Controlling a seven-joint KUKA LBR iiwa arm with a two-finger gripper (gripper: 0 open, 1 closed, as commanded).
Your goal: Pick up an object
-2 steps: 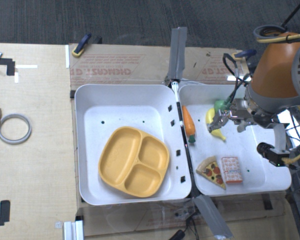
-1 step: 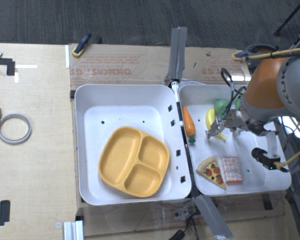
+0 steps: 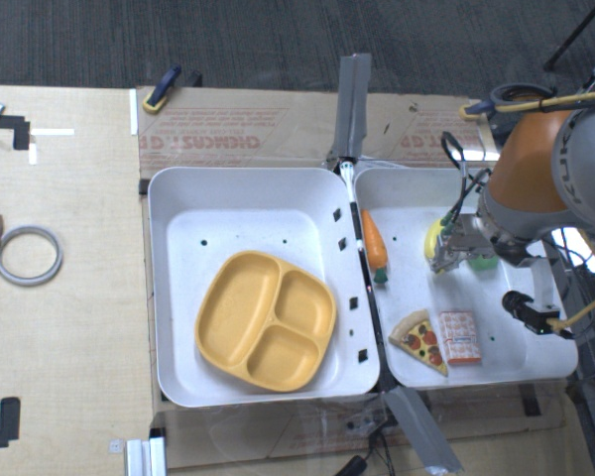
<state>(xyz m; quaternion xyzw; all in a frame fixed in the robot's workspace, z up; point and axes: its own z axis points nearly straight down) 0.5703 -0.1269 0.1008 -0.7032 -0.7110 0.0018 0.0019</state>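
We see the gripper (image 3: 446, 258) low in the right bin (image 3: 535, 365), over a yellow object (image 3: 435, 238); whether it pinches we cannot tell

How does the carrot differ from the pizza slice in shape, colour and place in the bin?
The carrot is long, narrow and orange with a green end; the pizza slice is a flat triangle, yellow with red spots. The carrot lies along the left wall of the right bin, pointing roughly front to back; the pizza slice lies near the front edge, beside a small red and white box. Both lie in that same bin.
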